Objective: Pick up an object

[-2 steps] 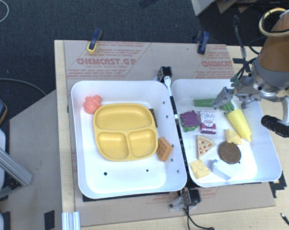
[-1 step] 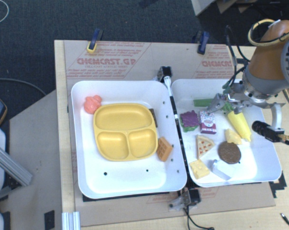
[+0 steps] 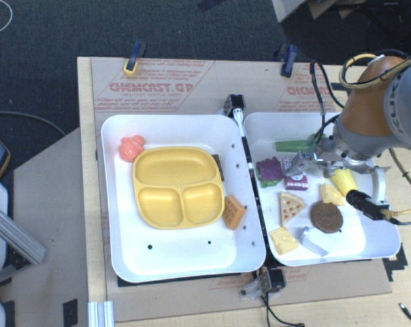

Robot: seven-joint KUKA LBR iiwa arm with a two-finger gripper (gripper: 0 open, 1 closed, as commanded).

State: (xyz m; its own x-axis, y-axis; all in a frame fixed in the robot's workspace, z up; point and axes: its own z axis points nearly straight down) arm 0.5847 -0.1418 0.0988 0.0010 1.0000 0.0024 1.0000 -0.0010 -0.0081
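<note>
My gripper (image 3: 299, 169) is low in the right bin (image 3: 375, 247), reaching in from the right under the orange-banded wrist. It hangs just over a small purple and white item (image 3: 296, 181), with a purple toy (image 3: 269, 171) to its left and a green piece (image 3: 292, 145) behind it. Whether anything is held cannot be made out. Nearer the front lie a pizza slice (image 3: 290, 206), a brown round cookie (image 3: 326, 217), a cheese wedge (image 3: 283, 240) and a grey block (image 3: 314, 242). A yellow toy (image 3: 343, 180) and a pale yellow piece (image 3: 331, 195) rest under the wrist.
The left bin (image 3: 124, 251) holds a yellow divided plate (image 3: 177, 186), a pink toy (image 3: 131, 148) at its back left and an orange waffle piece (image 3: 233, 212) at the plate's right. Cables run along the arm at the right. The divider between the bins stands just left of the purple toy.
</note>
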